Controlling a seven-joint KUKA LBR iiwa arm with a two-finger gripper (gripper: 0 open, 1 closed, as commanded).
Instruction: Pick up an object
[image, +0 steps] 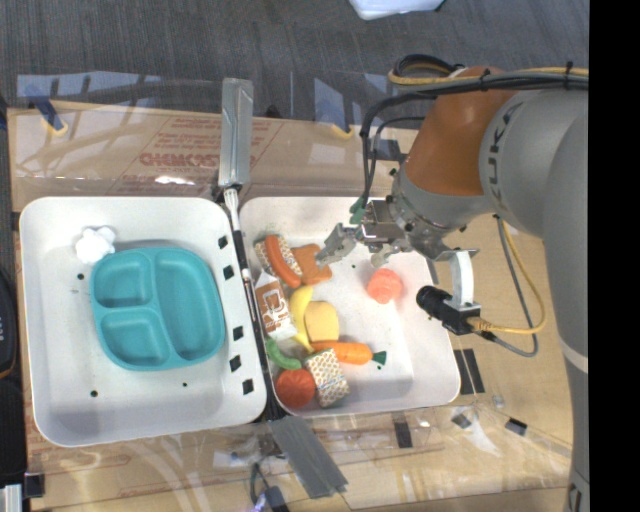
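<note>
My gripper (358, 252) hovers over the right bin (425, 365), near its back middle, with the fingers spread open and nothing between them. Its left fingertip (330, 250) reaches toward a hot dog toy (283, 260) and an orange piece (313, 266). A pink peach (384, 286) lies just below the right fingertip. Along the bin's left side are a brown packet (272, 305), a banana (299, 310), a yellow fruit (321, 322), a carrot (350, 352), a red tomato (293, 388) and a patterned block (327, 378).
The left bin (50, 400) holds a teal divided plate (157, 305) and a small white fluffy object (95, 243). A black cable end (445, 308) on the arm hangs over the right bin's right side. The grey arm covers the bench's back right.
</note>
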